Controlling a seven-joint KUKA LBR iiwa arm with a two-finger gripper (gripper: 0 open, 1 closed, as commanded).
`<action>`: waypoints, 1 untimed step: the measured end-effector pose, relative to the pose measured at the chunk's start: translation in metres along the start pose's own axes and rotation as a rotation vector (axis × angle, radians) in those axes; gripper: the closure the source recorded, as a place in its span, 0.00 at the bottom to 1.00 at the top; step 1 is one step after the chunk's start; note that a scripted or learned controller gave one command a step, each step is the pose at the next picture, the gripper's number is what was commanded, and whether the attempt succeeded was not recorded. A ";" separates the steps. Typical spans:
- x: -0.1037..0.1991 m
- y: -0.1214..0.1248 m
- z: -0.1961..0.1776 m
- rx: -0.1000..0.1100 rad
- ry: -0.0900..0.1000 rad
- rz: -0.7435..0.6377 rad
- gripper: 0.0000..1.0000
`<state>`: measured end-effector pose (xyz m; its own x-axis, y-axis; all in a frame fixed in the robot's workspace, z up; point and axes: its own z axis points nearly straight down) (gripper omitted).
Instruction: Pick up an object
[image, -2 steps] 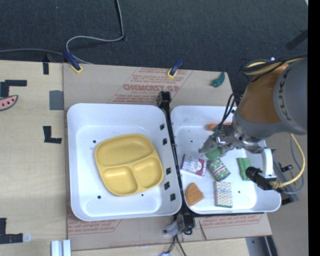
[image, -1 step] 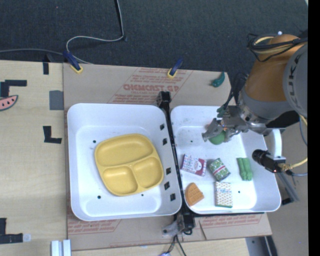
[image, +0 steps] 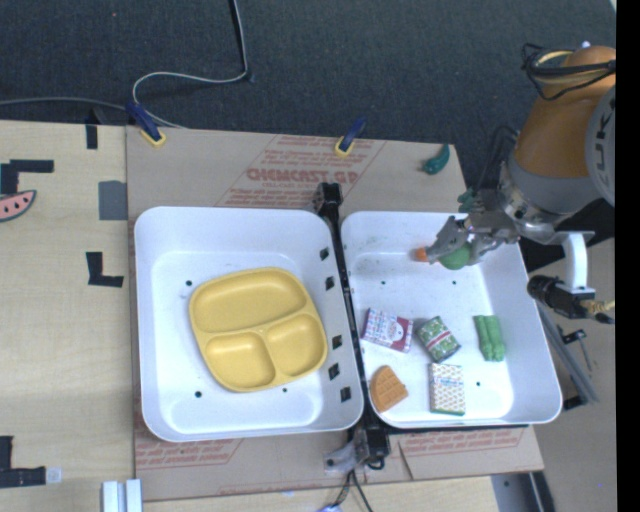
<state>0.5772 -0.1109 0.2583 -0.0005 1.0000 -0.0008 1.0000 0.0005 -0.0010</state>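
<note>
Camera view puts my gripper (image: 452, 247) low in the upper part of the right bin (image: 520, 400), and I see a small green and orange object (image: 447, 256) pinched between its fingers, so I read the hand as closed on that piece. The object sits right at the fingertips, just above the bin floor or touching it; I cannot tell which from this slant.

To finish the pick cleanly, I judge a straight vertical lift is best, slow at first, since the hold looks shallow and the piece could slip out sideways if I swing early.

Room is decent here. The bin's back wall is close behind the wrist, and the divider between the bins lies well to the left. The other items all lie toward the near end, well apart from the gripper: a red and white packet (image: 386, 330), a dark green can (image: 438, 338), a green block (image: 489, 337), a pale box (image: 447, 388) and an orange cracker-like piece (image: 388, 387). The left bin (image: 160, 300) carries a yellow divided plate (image: 259, 327), with open white floor around it.
</note>
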 end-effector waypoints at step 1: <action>-0.044 -0.086 0.042 0.002 0.000 0.001 1.00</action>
<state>0.4908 -0.1553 0.2162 0.0007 1.0000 -0.0003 1.0000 -0.0007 -0.0029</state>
